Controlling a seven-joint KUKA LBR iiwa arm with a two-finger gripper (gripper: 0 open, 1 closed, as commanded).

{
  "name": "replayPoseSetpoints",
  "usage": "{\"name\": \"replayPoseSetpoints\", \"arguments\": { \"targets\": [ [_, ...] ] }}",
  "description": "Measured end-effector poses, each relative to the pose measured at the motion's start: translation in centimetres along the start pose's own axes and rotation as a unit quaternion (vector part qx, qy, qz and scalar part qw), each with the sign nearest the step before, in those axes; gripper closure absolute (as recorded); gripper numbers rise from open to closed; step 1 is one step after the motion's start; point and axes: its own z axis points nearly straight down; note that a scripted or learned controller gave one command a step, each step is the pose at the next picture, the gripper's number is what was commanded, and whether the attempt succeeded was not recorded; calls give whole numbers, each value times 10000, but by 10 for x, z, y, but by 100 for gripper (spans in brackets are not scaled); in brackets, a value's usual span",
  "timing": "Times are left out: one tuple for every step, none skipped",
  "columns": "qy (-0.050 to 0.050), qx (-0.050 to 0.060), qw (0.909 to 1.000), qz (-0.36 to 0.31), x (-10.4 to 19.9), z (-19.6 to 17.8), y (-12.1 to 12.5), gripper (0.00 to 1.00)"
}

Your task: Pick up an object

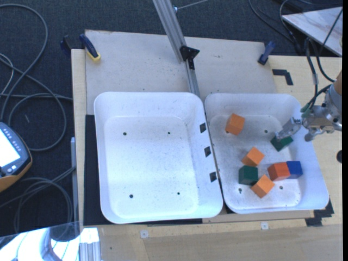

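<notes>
- Camera view: the right bin [310, 162] holds all the blocks, so any pick has to be made inside it; the left bin [109, 145] lies just beside it.
- The gripper [298, 128] reaches over the right bin's far-right rim, low and tilted toward a dark green block [281, 143] just inside that rim.
- One finger [288, 129] appears to touch the block's top; whether the pincer is spread or closed, or has the block, I cannot tell.
- Near the right bin's middle lie an orange cube [235, 124], a second orange block [253, 157] and a green cube [248, 175].
- Toward its near edge, a red block [278, 171] touches a blue block [294, 168], with an orange block [263, 186] just beside them; that crowding probably makes the lone dark green block the easier target.
</notes>
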Motion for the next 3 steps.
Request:
{"name": "replayPoseSetpoints", "arguments": {
  "targets": [
    [-6,-40,10000,-18,52,-96,-60,0],
    [-5,0,10000,4,40,-89,-63,0],
    [-7,-19,10000,-19,65,-100,-62,0]
  ]
}}
